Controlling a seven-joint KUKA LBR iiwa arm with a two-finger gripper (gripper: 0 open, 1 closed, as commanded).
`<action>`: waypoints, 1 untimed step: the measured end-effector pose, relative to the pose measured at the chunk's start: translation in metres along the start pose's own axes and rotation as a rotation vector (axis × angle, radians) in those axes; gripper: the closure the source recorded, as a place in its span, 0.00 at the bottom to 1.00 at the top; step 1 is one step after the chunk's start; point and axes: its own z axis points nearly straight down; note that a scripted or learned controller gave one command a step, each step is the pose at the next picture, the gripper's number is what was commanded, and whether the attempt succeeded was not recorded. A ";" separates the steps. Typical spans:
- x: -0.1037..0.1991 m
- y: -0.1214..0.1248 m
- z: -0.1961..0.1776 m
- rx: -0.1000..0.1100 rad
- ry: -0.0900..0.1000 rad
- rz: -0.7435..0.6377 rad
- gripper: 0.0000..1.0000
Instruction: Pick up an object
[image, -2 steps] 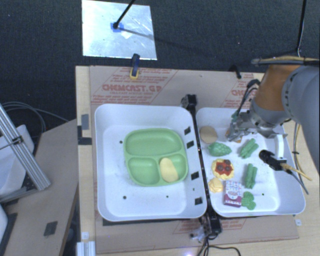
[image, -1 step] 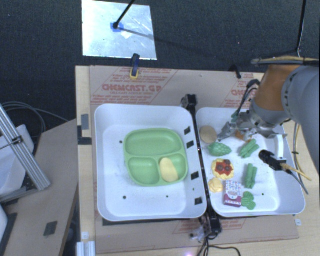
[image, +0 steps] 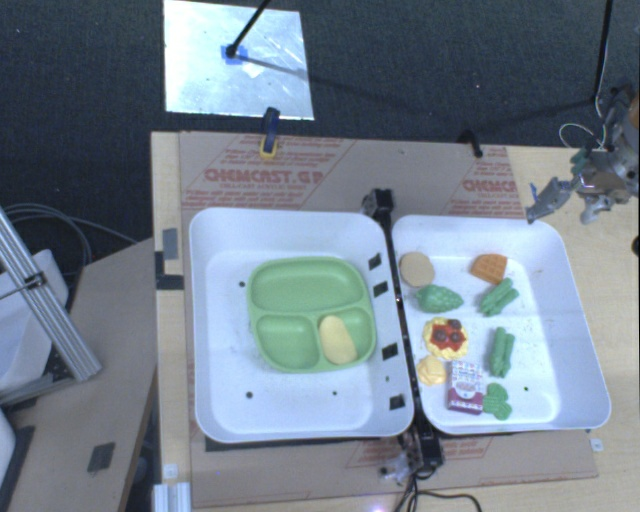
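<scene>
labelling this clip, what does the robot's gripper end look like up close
The gripper is pale grey metal with slim pointed tips, on a bulkier grey-and-tan wrist block. Thin light cables loop beside it at the frame's right edge. Small and blurred, so no markings are readable.

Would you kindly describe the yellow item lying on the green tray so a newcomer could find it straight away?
Start at the left white bin, which holds a green divided tray. In the tray's lower right compartment lies a yellow oblong piece. It is the one item on that tray; the other toy foods sit in the right bin.
</scene>
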 end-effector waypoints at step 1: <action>0.027 -0.028 0.080 0.026 0.014 -0.005 0.00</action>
